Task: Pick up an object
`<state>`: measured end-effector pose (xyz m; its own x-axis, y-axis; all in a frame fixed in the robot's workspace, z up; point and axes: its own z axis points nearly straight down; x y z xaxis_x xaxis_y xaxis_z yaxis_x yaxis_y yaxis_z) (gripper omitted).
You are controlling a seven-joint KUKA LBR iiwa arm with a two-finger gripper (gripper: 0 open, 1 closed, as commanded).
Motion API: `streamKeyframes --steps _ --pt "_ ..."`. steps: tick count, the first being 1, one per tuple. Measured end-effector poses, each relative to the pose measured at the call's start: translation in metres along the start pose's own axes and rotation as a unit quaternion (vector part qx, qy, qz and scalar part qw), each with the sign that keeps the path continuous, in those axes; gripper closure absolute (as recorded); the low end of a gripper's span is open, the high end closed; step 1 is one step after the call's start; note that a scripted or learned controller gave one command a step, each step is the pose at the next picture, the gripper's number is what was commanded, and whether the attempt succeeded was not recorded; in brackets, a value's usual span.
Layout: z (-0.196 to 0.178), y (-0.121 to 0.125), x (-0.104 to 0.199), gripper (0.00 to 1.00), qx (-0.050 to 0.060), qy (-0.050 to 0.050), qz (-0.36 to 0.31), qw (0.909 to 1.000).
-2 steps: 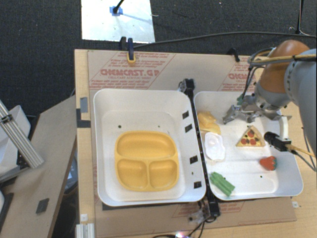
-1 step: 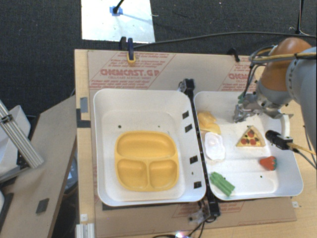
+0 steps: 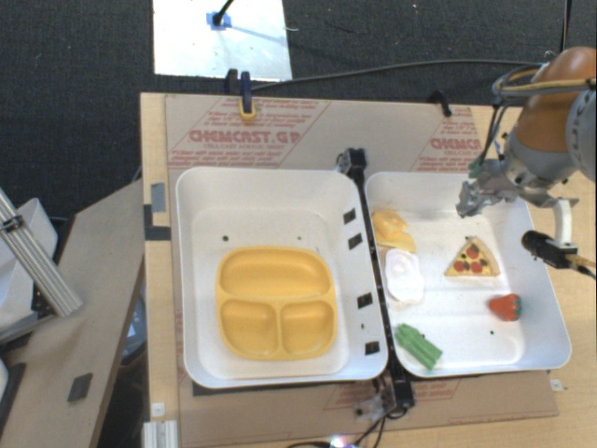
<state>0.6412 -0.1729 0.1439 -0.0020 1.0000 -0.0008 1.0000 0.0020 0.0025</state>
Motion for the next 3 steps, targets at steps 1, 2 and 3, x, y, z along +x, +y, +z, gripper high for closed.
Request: streamKeyframes --steps 1,2,3 --pt "-0.061 -0.002 -0.003 1.00 0.000 0.000 0.000 1.0000" --pt "-0.098 0.000 -0.003 1.00 0.001 0.000 -0.002 1.0000" --pt "-0.099 -0.019 0.050 1.00 0.003 0.002 -0.004 1.0000"
